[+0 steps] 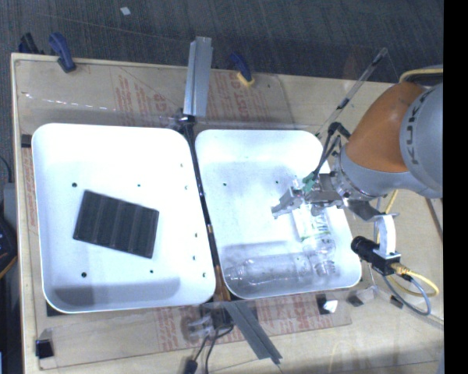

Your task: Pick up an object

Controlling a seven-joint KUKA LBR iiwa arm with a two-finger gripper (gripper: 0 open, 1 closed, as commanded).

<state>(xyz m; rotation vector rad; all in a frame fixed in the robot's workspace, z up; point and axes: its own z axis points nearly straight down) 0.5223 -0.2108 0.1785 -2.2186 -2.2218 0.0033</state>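
Observation:
My gripper point(295, 202) hangs low over the right side of the right bin point(242, 150), reaching in from the right under the orange-banded wrist. Directly beneath and just in front of it lies a small clear plastic item with green markings point(315, 231). A larger clear plastic bottle point(271, 270) lies on its side along the right bin's front wall. A dark ribbed rectangular pad point(115, 223) lies flat in the left bin point(101, 142), far from the gripper.
A grey divider bar point(197, 76) stands at the back where the bins meet. Blue clamps point(61, 50) grip the bench's back edge. Cables and a black connector point(373, 252) hang to the right of the right bin.

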